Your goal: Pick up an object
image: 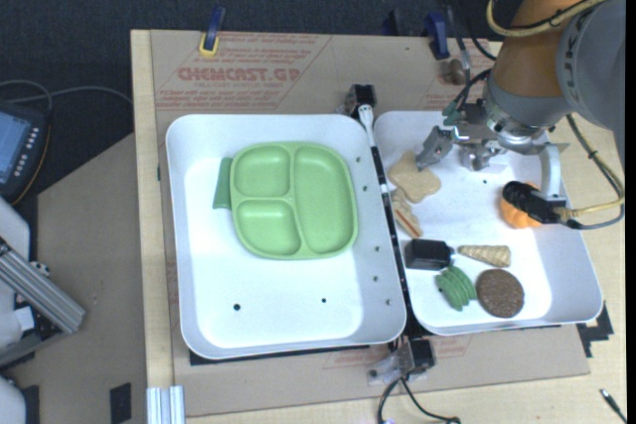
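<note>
Bench: brown board (159,213) bearing two shallow white bins side by side.
Left bin (199,293): holds a green divided plate (295,199) with three compartments, lying flat near the bin's middle, toward the far side.
Right bin (571,283): holds all the small loose items listed below.
Arm (566,25): grey with an orange band, reaching in from the right over the far part of the right bin.
Gripper (449,142): low over the far left part of the right bin; fingers spread apart, nothing seen between them.
Tan toast-shaped piece (414,181): far left of the right bin, just near of the gripper; contact with the fingers cannot be told.
Thin tan sticks (405,217): beside the bin's left wall, just near of the toast-shaped piece.
Black block (428,254): left of centre, near of the sticks.
Cream cone-shaped piece (484,255): lying on its side, just right of the black block.
Green ridged item (456,286): near of the black block.
Brown round disc (500,293): just right of the green item, near the bin's near edge.
Orange item (519,206): at the right side, partly covered by a black part of the arm's hardware.
</note>
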Available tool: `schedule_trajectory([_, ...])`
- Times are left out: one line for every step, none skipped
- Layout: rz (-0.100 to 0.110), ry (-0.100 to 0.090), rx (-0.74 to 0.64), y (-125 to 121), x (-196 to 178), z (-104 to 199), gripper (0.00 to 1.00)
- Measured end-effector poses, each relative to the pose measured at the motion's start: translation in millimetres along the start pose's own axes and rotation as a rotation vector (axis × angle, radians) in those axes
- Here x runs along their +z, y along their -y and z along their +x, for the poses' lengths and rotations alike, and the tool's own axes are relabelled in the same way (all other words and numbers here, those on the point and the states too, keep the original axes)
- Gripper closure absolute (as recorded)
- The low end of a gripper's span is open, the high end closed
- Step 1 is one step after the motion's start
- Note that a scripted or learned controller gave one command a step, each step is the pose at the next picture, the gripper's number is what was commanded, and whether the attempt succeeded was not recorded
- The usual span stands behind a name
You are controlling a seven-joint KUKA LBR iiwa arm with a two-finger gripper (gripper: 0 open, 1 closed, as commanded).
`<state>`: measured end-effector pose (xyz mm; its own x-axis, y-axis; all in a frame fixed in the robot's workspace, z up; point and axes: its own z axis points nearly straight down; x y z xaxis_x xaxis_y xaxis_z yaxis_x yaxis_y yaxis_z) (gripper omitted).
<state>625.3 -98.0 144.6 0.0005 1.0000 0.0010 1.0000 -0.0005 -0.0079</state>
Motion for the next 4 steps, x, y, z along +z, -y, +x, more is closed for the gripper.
schedule_trajectory([-0.002,0.0,0.0,1,53,1,0.0])
schedule_trajectory([-0.009,0.001,0.0,-1,39,0,1.0])
schedule_trajectory([-0.015,0.003,0.001,-2,-22,-8,1.0])
schedule_trajectory([-0.017,0.003,-0.001,-3,-76,-8,1.0])
